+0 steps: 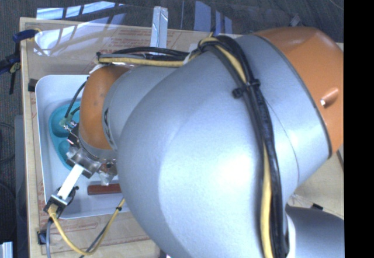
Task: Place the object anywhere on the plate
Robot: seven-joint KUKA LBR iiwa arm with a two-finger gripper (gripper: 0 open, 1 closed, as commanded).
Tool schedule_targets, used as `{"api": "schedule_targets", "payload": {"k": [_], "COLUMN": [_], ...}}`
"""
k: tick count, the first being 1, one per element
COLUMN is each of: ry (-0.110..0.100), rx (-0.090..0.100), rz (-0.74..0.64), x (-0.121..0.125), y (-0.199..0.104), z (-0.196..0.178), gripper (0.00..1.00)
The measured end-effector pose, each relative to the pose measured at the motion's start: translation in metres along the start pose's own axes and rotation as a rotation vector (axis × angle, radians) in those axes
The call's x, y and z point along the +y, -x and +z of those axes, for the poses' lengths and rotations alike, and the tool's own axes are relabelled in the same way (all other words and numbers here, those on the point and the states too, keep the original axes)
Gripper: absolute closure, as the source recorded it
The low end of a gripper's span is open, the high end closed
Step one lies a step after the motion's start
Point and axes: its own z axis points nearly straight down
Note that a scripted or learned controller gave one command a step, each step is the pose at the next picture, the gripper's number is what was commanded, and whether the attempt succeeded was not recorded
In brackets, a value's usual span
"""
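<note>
Probably handles as a stiff, light piece: looks like a thin red-brown bar (104,189), rigid enough not to sag or crush under a pinch. Likely not fragile. Possibly a little slick on its flat faces, though too small and too shadowed here to judge the surface. Best taken across the narrow width, near the middle of its length, so as not to tip when lifted; lying so low, calls for a descent almost to the floor.

Appears as a short, dark reddish strip, flat and roughly level with the near wall of the white bin (40,134), its right end hidden under the grey arm (222,152). Lies on the bin floor just below the gripper (98,170), near it but not visibly held. Sits apart from the teal plate (57,124), toward the bin's near edge, with the plate itself partly covered by the orange band (96,108) and wrist hardware.

Cannot tell how the jaws stand, spread or pressed together, being masked by the wrist and its shadow. Judged from this, still to be grasped, raised and carried the short way up-left onto the plate.
</note>
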Motion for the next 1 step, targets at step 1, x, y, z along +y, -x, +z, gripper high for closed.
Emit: {"api": "schedule_targets", "payload": {"k": [1], "ry": [-0.001], "rx": [-0.001], "rz": [-0.004], "x": [0.0001], "y": [-0.0006], "z": [-0.0093], "gripper": [1.0]}}
